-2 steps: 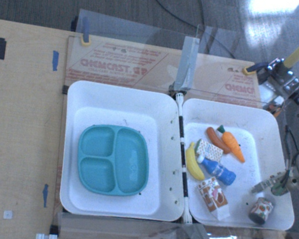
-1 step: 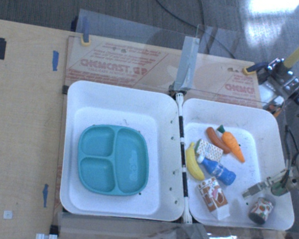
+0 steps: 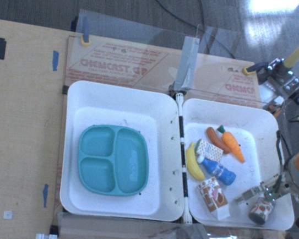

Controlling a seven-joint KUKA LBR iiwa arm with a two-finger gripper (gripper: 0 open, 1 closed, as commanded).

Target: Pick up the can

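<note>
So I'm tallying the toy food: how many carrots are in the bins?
1. The carrot lies in the right bin, toward its far side, beside the sausage; none looks hidden.

Two shallow white plastic bins: left point(image 3: 75, 133), right point(image 3: 261, 119). One teal divided plate point(image 3: 113, 159). One yellow banana point(image 3: 192, 161), two orange carrots point(image 3: 233, 146) point(image 3: 215, 138), one blue bottle point(image 3: 218, 171), two small cartons point(image 3: 214, 196) point(image 3: 209, 150), one small can point(image 3: 259, 211).

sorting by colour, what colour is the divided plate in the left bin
Teal, a light blue-green: the divided plate shows best in the camera view.
</note>
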